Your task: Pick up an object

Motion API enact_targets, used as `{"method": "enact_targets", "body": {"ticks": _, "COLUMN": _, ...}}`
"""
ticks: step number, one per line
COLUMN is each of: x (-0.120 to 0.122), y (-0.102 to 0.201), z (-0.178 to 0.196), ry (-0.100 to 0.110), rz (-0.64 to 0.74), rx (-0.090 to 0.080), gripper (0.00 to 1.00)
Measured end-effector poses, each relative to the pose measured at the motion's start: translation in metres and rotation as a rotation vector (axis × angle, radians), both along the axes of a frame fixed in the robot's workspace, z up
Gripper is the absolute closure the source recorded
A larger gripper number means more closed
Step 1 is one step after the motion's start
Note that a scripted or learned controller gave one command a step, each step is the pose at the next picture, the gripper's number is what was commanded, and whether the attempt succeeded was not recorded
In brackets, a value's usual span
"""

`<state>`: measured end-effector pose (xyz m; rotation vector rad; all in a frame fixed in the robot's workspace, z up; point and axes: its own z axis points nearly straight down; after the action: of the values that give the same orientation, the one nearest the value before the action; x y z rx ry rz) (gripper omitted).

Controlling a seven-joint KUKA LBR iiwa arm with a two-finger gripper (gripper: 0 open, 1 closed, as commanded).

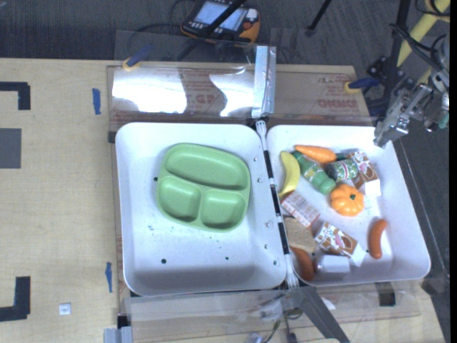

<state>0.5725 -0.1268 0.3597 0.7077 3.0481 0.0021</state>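
- Gripper poised over far right corner of right bin, tilted down and leftward; finger spacing too blurred to tell, nothing seen held.
- Arm entering from upper right, wrist cluttered with cables.
- Right bin stocked: carrot at far side, banana by the left wall, green bottle beside it, can, orange pumpkin at centre, sausage near right wall, packets at near side.
- Left bin carrying green tray, three compartments, lying flat.

Arm at right edge, fingers low.
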Motion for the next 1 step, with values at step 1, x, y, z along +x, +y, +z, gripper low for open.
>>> {"method": "enact_targets", "body": {"ticks": 1, "x": 0.0, "y": 0.0, "z": -0.0001, "ry": 0.0, "rz": 0.0, "rx": 0.0, "gripper": 0.0}}
